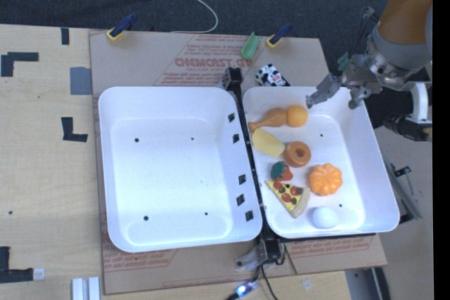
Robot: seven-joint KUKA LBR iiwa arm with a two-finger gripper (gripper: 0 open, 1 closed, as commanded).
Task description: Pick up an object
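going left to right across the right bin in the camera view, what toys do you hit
yellow toy → pizza slice → orange pumpkin. The drumstick, donut, green-red toy and white ball overlap these in left-right span, so I leave them out.

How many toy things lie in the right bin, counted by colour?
Orange or brown: 3: plastic chicken drumstick, ring doughnut, ribbed pumpkin
Yellow: 2: oval lemon-like piece, pizza slice
White: 1: egg-like ball
Red and green: 1: small strawberry-like piece
Total: 7

Left bin (169, 151) wide open, right bin (355, 151) crowded mid-floor with toys (299, 165), right side bare
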